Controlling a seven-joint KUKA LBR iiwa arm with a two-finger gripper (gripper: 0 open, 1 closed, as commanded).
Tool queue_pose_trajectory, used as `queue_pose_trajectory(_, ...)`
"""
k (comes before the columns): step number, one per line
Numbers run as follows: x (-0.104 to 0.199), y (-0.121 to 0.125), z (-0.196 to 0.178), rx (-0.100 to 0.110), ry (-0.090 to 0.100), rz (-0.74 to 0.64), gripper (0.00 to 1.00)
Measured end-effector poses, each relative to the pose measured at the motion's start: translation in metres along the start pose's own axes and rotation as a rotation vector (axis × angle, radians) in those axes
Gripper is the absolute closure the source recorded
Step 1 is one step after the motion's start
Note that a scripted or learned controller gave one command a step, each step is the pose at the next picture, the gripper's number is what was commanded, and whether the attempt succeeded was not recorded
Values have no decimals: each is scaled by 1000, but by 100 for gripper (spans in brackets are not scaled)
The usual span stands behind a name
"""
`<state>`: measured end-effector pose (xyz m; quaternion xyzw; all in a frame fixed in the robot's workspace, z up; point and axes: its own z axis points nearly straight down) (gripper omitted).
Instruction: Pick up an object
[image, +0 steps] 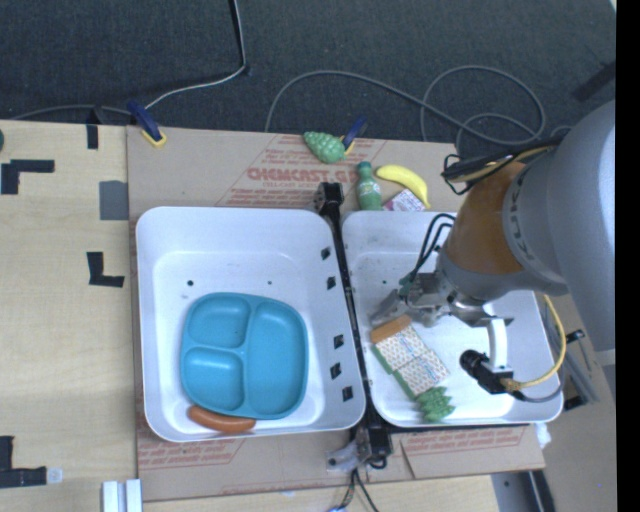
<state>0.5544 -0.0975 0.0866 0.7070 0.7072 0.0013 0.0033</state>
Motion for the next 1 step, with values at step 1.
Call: queue_pose_trajectory(1, 2, 14, 1, 7, 2, 1, 0)
